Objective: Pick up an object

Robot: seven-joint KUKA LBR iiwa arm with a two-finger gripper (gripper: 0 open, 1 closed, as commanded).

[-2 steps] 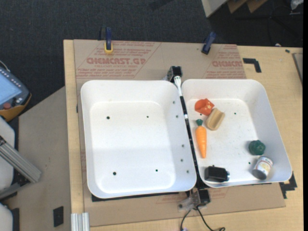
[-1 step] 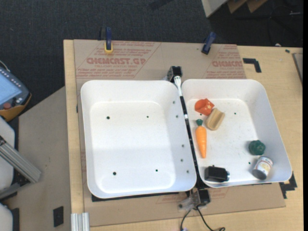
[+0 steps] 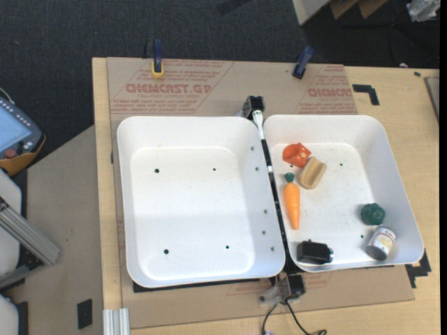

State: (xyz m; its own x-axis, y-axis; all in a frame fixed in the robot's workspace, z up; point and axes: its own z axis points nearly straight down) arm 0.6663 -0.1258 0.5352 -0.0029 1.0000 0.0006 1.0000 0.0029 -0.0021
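Observation:
The right bin (image 3: 391, 159) holds several small objects. A red-orange lump (image 3: 296, 153) lies near its upper left, with a tan bread-like piece (image 3: 311, 173) just below and to the right of it. An orange carrot (image 3: 292, 202) with a green top lies lengthwise along the left wall. A black block (image 3: 314, 252) sits at the front edge. At the right side are a dark green round piece (image 3: 372, 213) and a small tin can (image 3: 381, 243) lying on its side.
The left bin (image 3: 140, 145) stands beside the right one, sharing a middle rim. Both rest on a brown board (image 3: 209, 82) held by two blue clamps (image 3: 157, 56) at the back. A blue-screened device (image 3: 14, 131) sits at the far left.

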